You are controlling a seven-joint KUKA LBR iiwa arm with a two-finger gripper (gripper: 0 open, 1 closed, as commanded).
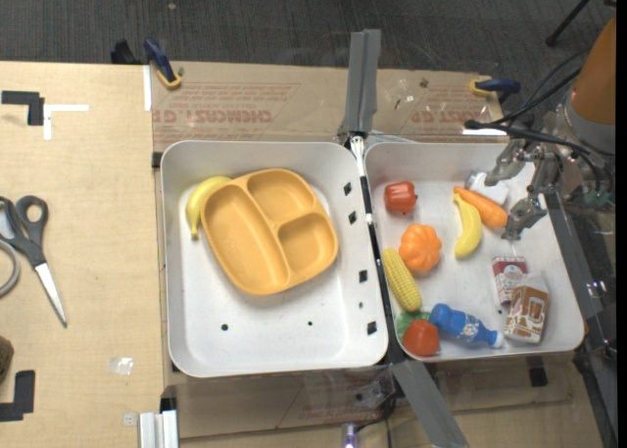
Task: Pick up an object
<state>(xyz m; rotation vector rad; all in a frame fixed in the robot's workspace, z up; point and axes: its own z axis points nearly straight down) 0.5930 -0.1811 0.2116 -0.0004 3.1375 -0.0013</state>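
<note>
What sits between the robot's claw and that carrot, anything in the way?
Nothing visible does. The gripper hangs over the right bin, right beside the carrot. The banana lies against the carrot's far side, away from the gripper, so it doesn't block the approach.

Robotics lab bench. Two white bins [176, 270] on cardboard, clamps [162, 62], scissors [34, 250], cables [549, 93], grey carpet beyond.

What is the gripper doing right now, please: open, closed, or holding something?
Gripper: open, holding nothing, with its fingers spread above the right bin next to the carrot.
</note>
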